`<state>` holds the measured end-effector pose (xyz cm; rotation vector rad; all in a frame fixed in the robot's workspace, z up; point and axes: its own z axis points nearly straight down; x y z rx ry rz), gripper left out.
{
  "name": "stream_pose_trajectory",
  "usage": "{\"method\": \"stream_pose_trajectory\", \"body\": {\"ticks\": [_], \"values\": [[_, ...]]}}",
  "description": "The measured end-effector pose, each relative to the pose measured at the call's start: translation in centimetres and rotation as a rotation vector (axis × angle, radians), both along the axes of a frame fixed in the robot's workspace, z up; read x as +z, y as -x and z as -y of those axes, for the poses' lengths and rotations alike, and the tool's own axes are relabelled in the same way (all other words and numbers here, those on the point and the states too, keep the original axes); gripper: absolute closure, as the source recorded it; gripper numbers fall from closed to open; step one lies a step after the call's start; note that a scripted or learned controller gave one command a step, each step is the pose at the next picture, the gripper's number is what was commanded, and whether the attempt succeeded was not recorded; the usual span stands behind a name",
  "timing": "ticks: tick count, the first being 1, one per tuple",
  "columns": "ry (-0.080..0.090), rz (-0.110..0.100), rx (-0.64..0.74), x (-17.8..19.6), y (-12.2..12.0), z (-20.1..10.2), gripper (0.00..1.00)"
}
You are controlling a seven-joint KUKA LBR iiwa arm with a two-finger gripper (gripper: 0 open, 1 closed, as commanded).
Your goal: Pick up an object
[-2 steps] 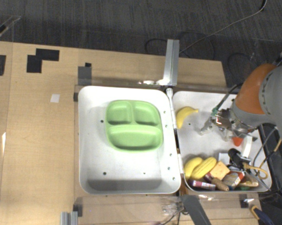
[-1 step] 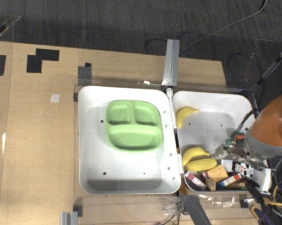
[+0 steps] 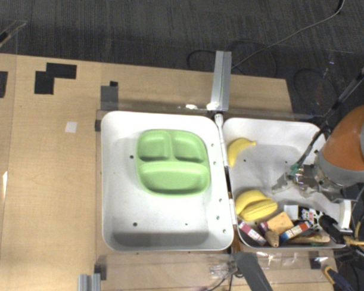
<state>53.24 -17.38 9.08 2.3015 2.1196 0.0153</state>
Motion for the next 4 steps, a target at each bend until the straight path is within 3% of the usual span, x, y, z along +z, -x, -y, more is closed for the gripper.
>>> {"method": "stream_pose_trajectory", "body": {"ticks": [1,2,3,4], "values": [[-0.001,-0.001,-0.020,-0.1,-2.4,2.2,0.00],[-0.003,-0.007,-0.108,-0.3,-11.1,-1.5,0.00],[-0.002,-0.005,-0.099,1.0,-11.3,-1.6,1.00],[0.001,-0.009,0.303,1.7,-11.8,-5.8,1.00]]}}
